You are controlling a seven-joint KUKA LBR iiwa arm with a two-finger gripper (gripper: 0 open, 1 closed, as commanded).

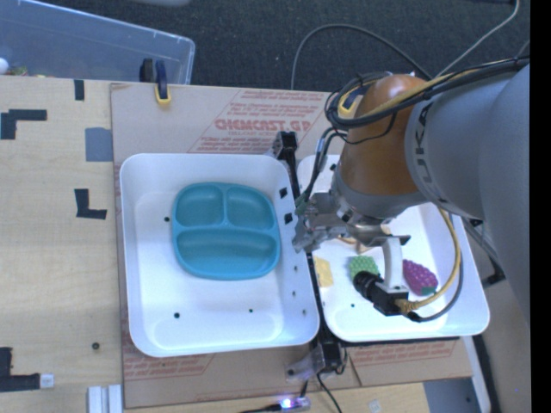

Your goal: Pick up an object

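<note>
Camera view: arm low over the right bin (465, 321), hunting for a pick.
Gripper (320, 235) sits near the divider; open or closed, I cannot tell. Yellow piece (323, 271) lies just below it, green piece (363, 265) and purple piece (419, 275) beside. Best centre on one, descend straight.

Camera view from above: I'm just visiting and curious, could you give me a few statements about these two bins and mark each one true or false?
1. The blue divided plate lies in the left bin. True.
2. The purple item sits on the blue divided plate. False: it lies in the right bin.
3. The arm hangs over the right bin. True.
4. The green item lies on the cardboard outside the bins. False: it lies in the right bin, beside the purple item.
</note>
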